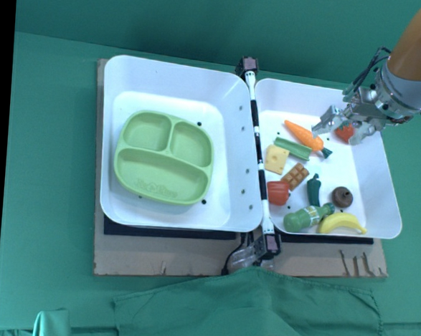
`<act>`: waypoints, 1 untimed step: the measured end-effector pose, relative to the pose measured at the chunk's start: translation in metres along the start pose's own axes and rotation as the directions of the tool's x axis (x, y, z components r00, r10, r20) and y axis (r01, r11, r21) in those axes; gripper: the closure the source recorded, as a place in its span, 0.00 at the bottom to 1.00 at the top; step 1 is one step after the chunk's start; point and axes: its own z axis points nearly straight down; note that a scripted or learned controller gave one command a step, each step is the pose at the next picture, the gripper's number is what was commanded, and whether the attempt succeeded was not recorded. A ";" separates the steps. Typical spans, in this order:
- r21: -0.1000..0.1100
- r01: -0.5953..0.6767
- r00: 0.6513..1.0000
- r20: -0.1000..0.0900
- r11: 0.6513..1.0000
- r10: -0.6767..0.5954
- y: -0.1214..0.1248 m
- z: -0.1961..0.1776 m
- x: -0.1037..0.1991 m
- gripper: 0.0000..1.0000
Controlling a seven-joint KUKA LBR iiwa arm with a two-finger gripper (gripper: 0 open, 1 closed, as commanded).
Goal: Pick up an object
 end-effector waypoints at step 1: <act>-0.005 0.002 1.000 0.004 1.000 -0.002 0.072 0.029 -0.011 0.00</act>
